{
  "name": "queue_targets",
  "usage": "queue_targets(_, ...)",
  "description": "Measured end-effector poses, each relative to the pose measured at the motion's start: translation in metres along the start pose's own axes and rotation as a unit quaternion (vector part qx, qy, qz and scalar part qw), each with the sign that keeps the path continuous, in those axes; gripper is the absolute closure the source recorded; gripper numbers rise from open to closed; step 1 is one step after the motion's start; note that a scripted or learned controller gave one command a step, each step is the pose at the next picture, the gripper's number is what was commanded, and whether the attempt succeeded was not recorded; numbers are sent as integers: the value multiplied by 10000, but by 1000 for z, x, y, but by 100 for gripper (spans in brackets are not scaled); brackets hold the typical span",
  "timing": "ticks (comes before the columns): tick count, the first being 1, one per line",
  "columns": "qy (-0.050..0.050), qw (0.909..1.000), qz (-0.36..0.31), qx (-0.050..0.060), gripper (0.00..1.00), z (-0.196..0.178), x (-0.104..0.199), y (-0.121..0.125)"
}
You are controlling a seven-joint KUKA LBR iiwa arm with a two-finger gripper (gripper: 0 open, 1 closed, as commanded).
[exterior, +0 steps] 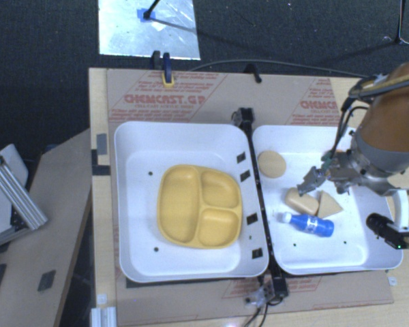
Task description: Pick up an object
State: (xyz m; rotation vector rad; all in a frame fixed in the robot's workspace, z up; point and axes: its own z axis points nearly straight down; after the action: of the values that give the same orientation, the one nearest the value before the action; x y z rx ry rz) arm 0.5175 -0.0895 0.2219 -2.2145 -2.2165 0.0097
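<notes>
In the right bin (293,261) lie a round tan disc (272,163), two tan wedge-shaped pieces (300,202) (330,206) and a blue bottle (312,224) with a white cap pointing left. My gripper (312,181) hangs low over this bin, just above the left wedge and to the right of the disc. Nothing shows in its grasp. The grey arm with its orange band (395,111) comes in from the right and hides the bin's far right part.
The left bin (133,203) holds a yellow divided plate (199,206). A black divider with clips (253,189) runs between the bins. A blue and yellow clamp (166,69) stands at the bench's back edge.
</notes>
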Motion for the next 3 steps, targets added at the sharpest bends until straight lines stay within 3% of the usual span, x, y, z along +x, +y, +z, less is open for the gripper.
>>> queue_targets(1, -8, 10000, -11, -59, 0, -5, 0, 2)
queue_targets(3, -1, 10000, -3, -40, 0, 84, 6, -9)
